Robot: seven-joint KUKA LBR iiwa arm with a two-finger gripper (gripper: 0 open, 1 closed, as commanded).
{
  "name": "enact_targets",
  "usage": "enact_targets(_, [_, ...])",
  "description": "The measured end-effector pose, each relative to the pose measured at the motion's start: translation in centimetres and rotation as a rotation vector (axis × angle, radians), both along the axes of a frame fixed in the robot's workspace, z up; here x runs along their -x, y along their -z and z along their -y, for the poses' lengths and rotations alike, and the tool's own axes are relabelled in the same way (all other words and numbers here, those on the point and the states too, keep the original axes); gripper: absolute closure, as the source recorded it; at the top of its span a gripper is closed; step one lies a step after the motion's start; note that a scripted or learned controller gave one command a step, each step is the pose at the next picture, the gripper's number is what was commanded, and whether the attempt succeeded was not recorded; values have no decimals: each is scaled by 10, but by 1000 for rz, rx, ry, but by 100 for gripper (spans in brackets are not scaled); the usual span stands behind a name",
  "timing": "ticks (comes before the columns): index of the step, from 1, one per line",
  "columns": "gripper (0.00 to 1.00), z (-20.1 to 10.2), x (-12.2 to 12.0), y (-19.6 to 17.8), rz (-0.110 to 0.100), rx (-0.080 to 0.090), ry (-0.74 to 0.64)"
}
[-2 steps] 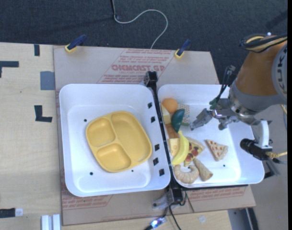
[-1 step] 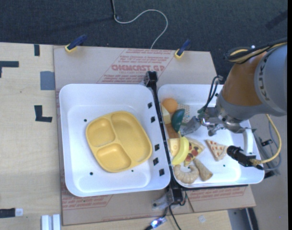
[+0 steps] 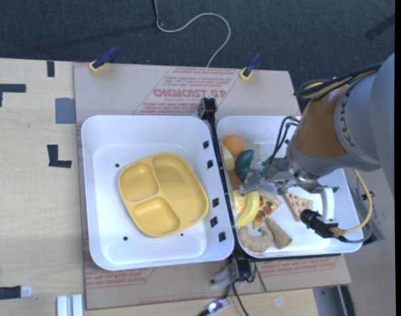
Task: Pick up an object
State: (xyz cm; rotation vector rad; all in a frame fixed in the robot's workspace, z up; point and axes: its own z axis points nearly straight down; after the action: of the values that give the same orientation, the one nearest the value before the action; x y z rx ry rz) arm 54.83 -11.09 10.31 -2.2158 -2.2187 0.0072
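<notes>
The right bin (image 3: 345,242) holds a pile of toy foods: an orange ball (image 3: 232,143), a dark teal piece (image 3: 244,160), a yellow banana-like piece (image 3: 249,207), a pizza slice (image 3: 268,207), a second slice (image 3: 296,204), a tan ring (image 3: 255,241) and a brown stick (image 3: 278,233). My gripper (image 3: 261,175) reaches down into this pile from the right, just right of the teal piece and above the banana. The wrist hides its fingertips.
The left bin (image 3: 101,242) holds a yellow three-compartment plate (image 3: 162,193). A black divider (image 3: 216,176) runs between the bins. The arm's grey body and orange band (image 3: 322,133) cover the right bin's upper right part. A cable (image 3: 338,229) loops over its lower right.
</notes>
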Motion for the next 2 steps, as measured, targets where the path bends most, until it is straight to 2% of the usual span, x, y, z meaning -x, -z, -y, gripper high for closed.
enact_targets(1, [0, -1, -2, 15, 10, -1, 0])
enact_targets(2, [100, -3, -7, -1, 23, -6, -1])
